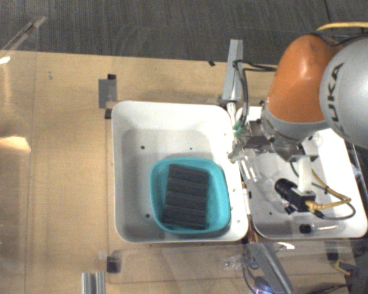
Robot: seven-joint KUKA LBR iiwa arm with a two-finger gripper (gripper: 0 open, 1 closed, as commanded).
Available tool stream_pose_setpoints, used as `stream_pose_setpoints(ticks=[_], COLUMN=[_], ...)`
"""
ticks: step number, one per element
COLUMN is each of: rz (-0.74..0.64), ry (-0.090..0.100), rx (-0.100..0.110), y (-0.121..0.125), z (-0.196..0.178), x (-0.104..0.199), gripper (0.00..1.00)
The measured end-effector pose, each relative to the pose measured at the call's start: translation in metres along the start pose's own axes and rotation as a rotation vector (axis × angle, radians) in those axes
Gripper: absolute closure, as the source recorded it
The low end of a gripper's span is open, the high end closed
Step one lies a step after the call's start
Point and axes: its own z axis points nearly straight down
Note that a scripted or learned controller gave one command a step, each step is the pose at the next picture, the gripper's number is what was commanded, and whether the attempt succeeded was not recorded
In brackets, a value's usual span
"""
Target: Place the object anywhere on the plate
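"While you hang over there, where has the object got to?"

"It lies in the left bin [127,164] of the 2, flat on the teal plate [157,185], which sits in the near part of that bin. It is a dark grey ribbed block [186,196], wholly inside the plate's rim. Going by the task, I judge it already placed."

"And your pincer?"

"My pincer [244,158] is over the left edge of the right bin [343,164], close to the wall the 2 bins share and well apart from the block. My own wrist covers most of it, so I cannot tell whether it is apart or together."

"How would the block handle?"

"My guess: light, a little yielding like foam or rubber, matte, not slippery, hardly fragile. I would take it across its short width, pressing on its 2 long sides."

"Any writing?"

"Just 'KU' on my grey casing [356,90]; the rest curves away. I can read no label on block, plate or bins."
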Motion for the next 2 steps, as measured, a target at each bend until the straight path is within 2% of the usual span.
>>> stream_pose_setpoints(ticks=[1,2], rz=[0.001,0.034], ry=[0.000,-0.002], rx=[0.000,-0.007], y=[0.000,-0.018], z=[0.000,-0.117], x=[0.000,-0.082], gripper=[0.00,0.00])
